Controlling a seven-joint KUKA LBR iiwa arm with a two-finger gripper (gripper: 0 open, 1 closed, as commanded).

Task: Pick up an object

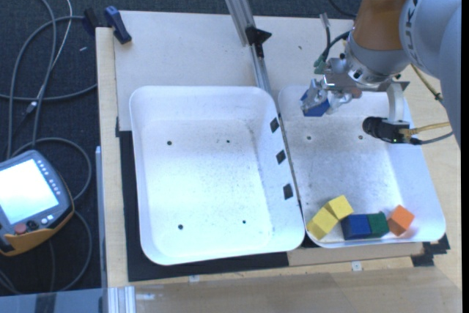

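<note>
Gripper (319,100) hangs over the far end of the right bin (352,165), raised above its floor. A small blue block (316,108) sits between the fingers: the tool is closed on it, narrow. The block is up in the air near the far left corner of that bin, close to the divide between the two bins.

Risks, as judged from here:
- Grip looks to be on the block's upper part, with most of the block hanging below the fingertips. A jolt or fast swing could let it slip out and drop.
- A drop here could land on the rims where the bins meet and bounce either way.
- The slanted metal post (234,7) stands just left of the gripper; a move that way could clip it.
- Cables near the wrist could snag on a large turn.

Count:
- White bins: two. Left bin (205,172) holds no blocks.
- Blocks on the right bin's near edge, clustered: two yellow (330,215), one blue (357,226), one green (378,223), one orange (401,219).
- Held: one blue block.
- Six blocks in all.
</note>
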